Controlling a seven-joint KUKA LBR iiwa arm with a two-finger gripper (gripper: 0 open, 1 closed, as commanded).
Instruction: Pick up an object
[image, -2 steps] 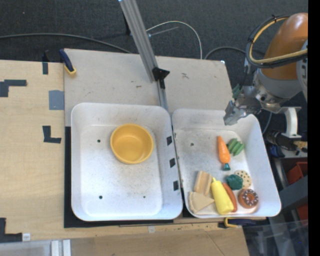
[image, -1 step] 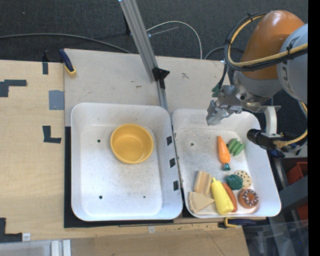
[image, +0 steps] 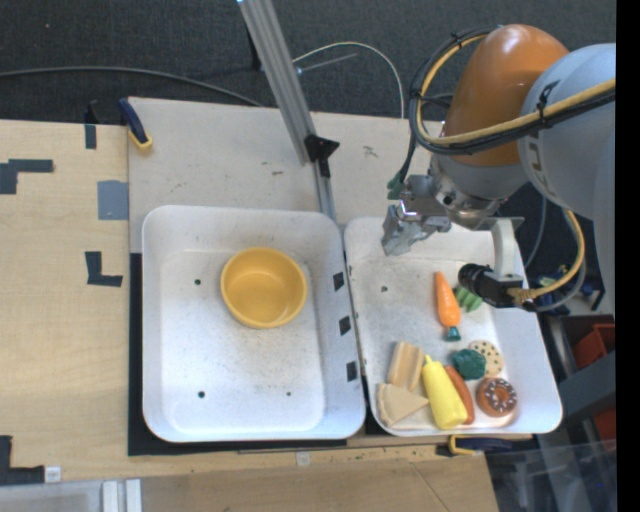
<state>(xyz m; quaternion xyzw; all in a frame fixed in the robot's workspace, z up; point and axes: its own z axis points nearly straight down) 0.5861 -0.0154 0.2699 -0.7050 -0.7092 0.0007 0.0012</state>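
Two shallow white bins are seen from above on a table (image: 60, 300). The left bin (image: 165, 400) holds a yellow bowl (image: 263, 287). In the right bin (image: 385, 320), toy food is crowded into the near corner: a carrot (image: 446, 302), a yellow bottle (image: 445, 393), bread slices (image: 404, 380), a doughnut (image: 496, 397). The gripper (image: 403, 232) is positioned over the bin's bare far corner, well apart from them; nothing is seen held, and its opening cannot be told.

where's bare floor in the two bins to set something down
Left bin: open floor all round the yellow bowl, widest below it. Right bin: a bare strip left of the carrot, below the gripper. Its lower right corner is crowded: banana, donut, bread slices.
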